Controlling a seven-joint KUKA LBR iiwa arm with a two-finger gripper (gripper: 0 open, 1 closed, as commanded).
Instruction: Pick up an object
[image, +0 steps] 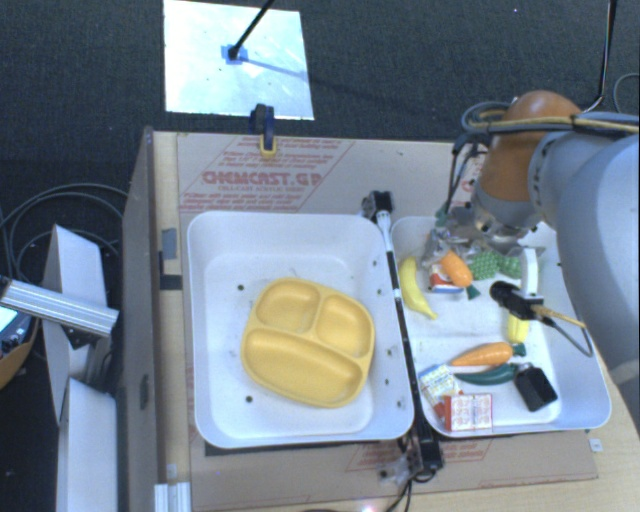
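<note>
Right bin, upper left corner: gripper (447, 247) down among the toys.

You will find a small orange piece (456, 268) directly under the gripper, touching or just beside it; whether the tool is open or closed on it you cannot tell from this angle. Just left lies a banana (413, 290), along the right bin (590, 400) wall. Further toward the front sit a carrot (483, 354), a black block (535, 388) and a red-and-white packet (466, 410). The left bin (215, 300) carries a yellow divided plate (307, 341).
</note>
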